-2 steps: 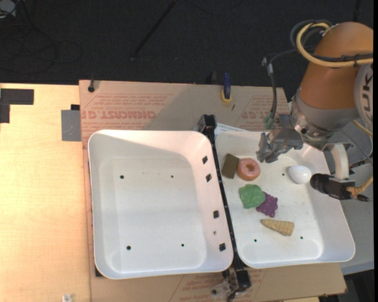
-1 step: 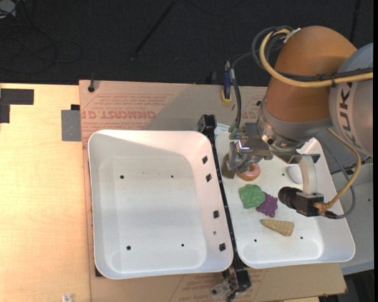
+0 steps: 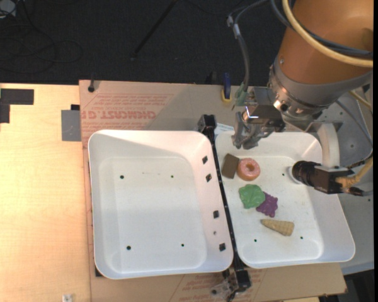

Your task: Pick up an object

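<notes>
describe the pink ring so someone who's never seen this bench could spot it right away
Look in the right-hand white bin, at its upper left, close to the divider between the two bins. The pink ring lies there, just below the gripper, touching a brown block on its left. It is the only round piece with a hole.

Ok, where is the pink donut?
The pink donut lies in the right bin, near its upper left, touching a brown block on its left, with a green piece just below.
</notes>
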You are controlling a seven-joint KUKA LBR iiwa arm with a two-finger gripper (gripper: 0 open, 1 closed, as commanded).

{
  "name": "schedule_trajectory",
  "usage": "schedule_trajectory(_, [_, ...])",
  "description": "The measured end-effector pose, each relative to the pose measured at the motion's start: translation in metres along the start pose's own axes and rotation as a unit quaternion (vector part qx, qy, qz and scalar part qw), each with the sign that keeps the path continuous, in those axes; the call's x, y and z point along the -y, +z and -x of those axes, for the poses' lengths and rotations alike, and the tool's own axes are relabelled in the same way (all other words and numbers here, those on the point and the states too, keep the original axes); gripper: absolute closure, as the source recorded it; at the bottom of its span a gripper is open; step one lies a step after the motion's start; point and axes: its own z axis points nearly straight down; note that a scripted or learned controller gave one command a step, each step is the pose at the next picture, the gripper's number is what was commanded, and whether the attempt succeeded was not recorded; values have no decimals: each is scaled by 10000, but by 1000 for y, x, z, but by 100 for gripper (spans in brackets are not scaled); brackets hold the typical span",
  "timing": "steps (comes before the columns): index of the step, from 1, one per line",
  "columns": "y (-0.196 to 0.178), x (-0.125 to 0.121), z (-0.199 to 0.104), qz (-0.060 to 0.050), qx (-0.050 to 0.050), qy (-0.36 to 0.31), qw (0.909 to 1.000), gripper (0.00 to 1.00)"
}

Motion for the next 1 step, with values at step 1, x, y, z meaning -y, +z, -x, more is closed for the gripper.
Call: schedule_trajectory(1, [84, 35, 45, -93, 20, 53, 9999, 100])
